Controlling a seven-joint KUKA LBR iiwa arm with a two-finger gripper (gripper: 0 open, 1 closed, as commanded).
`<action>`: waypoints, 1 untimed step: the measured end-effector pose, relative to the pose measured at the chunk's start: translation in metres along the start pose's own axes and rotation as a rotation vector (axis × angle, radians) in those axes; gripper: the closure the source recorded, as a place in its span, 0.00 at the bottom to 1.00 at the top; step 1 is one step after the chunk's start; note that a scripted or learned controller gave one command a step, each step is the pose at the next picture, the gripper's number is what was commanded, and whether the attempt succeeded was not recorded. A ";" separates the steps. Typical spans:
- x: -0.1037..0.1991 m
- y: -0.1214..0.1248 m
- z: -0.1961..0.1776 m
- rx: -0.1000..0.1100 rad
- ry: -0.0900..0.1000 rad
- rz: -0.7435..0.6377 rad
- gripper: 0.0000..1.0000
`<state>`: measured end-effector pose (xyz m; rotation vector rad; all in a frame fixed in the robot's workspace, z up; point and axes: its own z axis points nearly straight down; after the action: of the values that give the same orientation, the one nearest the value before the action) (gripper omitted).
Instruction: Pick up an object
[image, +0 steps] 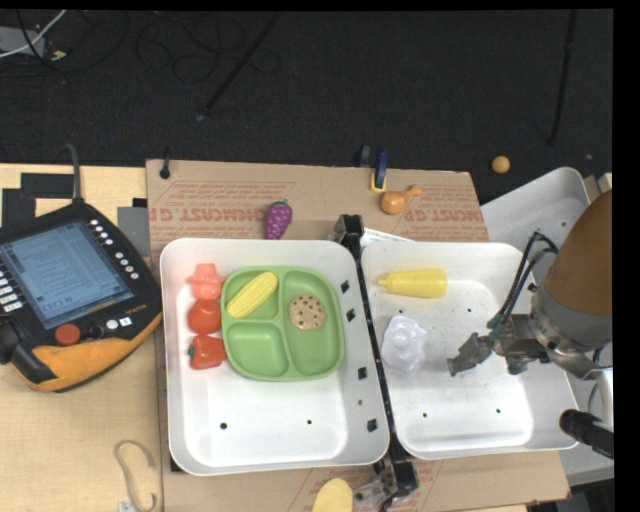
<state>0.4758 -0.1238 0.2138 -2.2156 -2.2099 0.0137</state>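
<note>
In the right bin (500, 425) a yellow bottle-shaped toy (412, 283) lies near the far wall. A clear crumpled plastic item (404, 341) rests close to the bin's left wall. My gripper (490, 362) hangs low over the right half of this bin, to the right of the plastic item and apart from it. It is open, with nothing between its dark fingers (464, 358). The left bin (260, 440) holds a green divided tray (262, 352) with a toy corn cob (250, 293) and a cookie (306, 313).
Red and pink toys (204, 316) lie left of the green tray. A purple grape toy (277, 219) and an orange toy (396, 199) sit on the cardboard behind the bins. A yellow item (333, 494) lies in front. A teach pendant (70, 290) rests at the left.
</note>
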 end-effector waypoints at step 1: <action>0.000 0.003 -0.006 -0.013 -0.002 -0.002 0.00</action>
<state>0.4785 -0.1242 0.2197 -2.2215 -2.2197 0.0016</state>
